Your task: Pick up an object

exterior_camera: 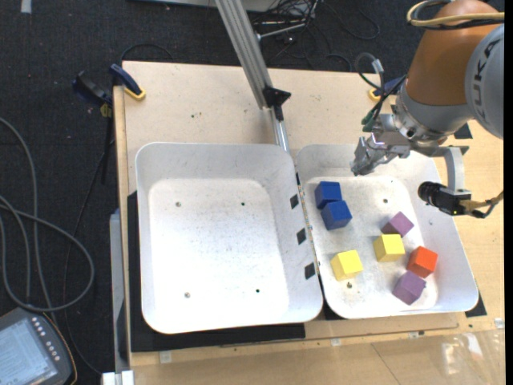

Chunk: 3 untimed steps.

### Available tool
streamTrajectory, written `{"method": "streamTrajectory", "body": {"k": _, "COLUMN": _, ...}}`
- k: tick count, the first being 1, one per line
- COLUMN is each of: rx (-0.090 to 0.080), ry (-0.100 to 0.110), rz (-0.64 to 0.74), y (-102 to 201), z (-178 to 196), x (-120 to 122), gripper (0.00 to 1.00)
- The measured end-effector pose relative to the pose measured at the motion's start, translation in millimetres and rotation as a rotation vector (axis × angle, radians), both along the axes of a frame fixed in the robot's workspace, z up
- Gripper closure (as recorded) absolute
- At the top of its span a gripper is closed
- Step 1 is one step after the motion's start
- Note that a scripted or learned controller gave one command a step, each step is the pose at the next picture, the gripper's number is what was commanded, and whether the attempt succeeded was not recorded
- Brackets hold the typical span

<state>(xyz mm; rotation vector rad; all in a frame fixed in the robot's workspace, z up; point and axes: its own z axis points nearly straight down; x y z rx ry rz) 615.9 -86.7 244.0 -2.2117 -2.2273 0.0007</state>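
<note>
purple cube (409, 286) nearest; gripper (365, 160) above right bin (457, 295) far edge, jaw state unclear.

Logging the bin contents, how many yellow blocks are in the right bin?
2: one yellow block near the bin's left wall, the other yellow block mid-bin beside the orange block. None seem hidden.

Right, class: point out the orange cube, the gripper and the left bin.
orange cube (423, 260), camera view, its top face.
gripper (365, 160), camera view, at its fingertips.
left bin (143, 239), camera view, its left wall.
</note>
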Motion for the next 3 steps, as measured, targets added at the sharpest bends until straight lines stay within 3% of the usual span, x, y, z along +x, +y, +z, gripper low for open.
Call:
{"method": "streamTrajectory", "body": {"k": 2, "rx": 0.000, "ry": -0.001, "rz": 0.001, "y": 94.1, "z": 11.8, "x": -31.1, "gripper": 1.00}}
{"method": "streamTrajectory", "body": {"k": 3, "rx": 0.000, "ry": 0.001, "rz": 0.001, "y": 147.9, "z": 8.8, "x": -59.8, "gripper": 1.00}}
